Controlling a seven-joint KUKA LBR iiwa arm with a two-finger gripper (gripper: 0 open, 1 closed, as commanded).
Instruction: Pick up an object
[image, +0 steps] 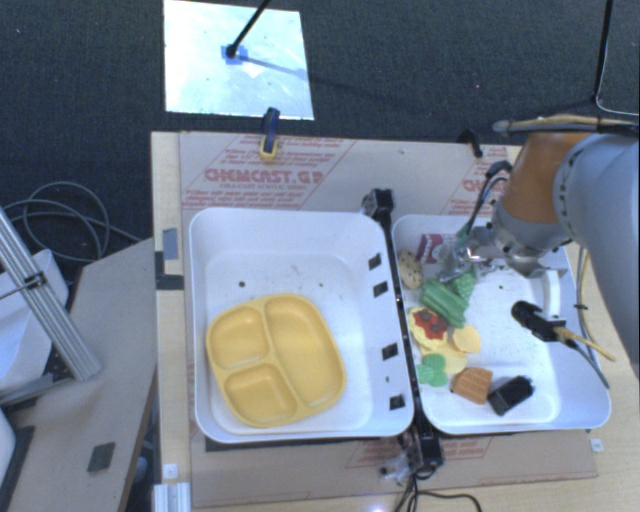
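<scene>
My jaws hover over the right bin (565, 375), opening can't tell; the green toy (447, 297) just below them looks light, stiff, slick plastic, so I'd pinch across its narrow width.

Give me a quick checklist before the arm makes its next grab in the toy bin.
1. Gripper above the toy bin: ok.
2. Green toy right next to the gripper: ok.
3. Green toy clear of its neighbours: not ok, the pizza slice touches it.
4. Green toy already gripped: cannot tell.
5. Yellow tray out of the way in the other bin: ok.
</scene>
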